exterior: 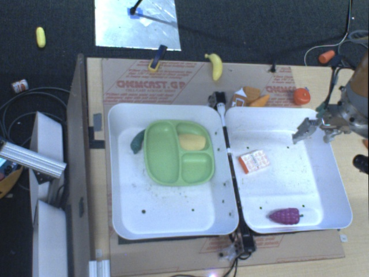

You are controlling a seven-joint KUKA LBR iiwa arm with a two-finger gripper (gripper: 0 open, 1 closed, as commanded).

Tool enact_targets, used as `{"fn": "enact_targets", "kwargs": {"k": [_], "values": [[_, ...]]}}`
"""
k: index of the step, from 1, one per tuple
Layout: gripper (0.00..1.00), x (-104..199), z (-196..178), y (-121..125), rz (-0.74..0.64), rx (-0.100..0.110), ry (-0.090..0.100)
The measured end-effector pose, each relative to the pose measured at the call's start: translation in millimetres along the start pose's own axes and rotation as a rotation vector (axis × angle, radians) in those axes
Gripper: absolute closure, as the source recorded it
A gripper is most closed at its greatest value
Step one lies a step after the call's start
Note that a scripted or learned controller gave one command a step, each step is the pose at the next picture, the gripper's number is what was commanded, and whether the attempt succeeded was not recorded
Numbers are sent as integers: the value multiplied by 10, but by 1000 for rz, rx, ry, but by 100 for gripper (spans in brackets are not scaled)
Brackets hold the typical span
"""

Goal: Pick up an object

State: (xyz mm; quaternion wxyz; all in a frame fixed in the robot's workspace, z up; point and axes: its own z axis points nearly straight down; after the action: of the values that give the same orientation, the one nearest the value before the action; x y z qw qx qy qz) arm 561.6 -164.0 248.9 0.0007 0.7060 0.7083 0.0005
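Note:
In the right bin (334,183), a small red-and-white packet (253,161) lies near the middle and a purple bunch of grapes (285,216) near the front rim. In the left bin (132,212), a green divided plate (173,160) carries a yellow piece (193,141) in its upper right compartment. A dark green item (137,141) lies against the plate's left side. My gripper (315,131) hovers over the right bin's back right corner, open, with nothing between its fingers. It is well right of and behind the packet.
Behind the bins on the cardboard lie a banana (215,66), orange pieces (253,97) and a red tomato-like ball (301,96). A black clamp (218,101) sits at the seam between the bins. Cables hang at the upper right.

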Motion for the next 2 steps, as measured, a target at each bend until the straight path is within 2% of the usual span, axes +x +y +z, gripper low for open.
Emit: {"fn": "enact_targets", "kwargs": {"k": [1, 2], "values": [[0, 683, 975, -38, -7, 9, 5], [0, 818, 1645, 242, -4, 0, 4]]}}
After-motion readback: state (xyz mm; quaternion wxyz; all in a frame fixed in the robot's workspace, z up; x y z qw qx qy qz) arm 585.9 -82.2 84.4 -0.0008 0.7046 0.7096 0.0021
